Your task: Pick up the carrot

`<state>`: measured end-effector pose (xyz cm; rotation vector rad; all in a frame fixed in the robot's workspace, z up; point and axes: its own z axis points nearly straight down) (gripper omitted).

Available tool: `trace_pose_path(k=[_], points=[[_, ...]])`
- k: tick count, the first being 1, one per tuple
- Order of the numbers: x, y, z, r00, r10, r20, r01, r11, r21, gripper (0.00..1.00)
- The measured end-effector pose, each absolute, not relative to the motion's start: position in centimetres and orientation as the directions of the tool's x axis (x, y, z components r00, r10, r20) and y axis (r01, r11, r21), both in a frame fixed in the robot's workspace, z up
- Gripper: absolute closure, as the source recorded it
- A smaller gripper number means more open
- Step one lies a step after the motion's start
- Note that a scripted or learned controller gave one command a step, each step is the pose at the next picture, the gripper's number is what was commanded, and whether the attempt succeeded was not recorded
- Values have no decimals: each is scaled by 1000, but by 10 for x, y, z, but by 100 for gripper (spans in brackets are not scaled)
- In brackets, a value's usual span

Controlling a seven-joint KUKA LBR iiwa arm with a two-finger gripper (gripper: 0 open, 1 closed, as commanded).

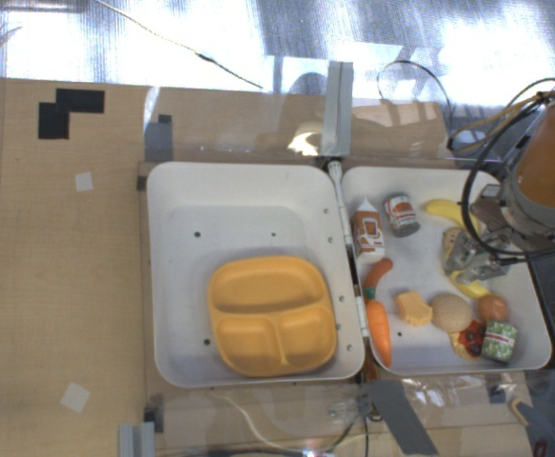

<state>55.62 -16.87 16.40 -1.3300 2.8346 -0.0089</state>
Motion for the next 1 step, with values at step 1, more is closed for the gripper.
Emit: trace_pose_path(k=[1], points=[[596, -206, 258, -374, -927, -4, -927, 374, -14, 100]])
